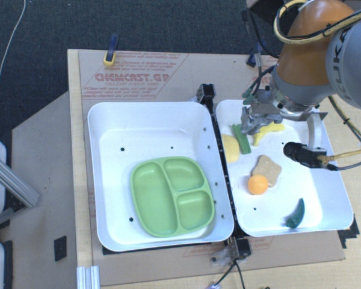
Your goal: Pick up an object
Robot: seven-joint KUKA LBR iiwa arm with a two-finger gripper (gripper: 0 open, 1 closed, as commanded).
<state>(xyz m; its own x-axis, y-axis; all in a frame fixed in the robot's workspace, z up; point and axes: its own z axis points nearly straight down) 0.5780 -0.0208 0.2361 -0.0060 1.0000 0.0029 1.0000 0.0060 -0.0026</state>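
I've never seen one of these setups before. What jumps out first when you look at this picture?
The big grey and orange arm reaching in from the right, its claw down over the right bin near a yellow item and a green strip. Next, the bright green divided plate lying alone in the left bin. An orange ball, a tan piece and a dark green pepper-like item dot the right bin.

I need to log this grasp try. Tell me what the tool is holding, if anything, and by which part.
It cannot be told. The tool is low in the right bin, over a green stick-shaped item and a yellow item, but no hold is visible.
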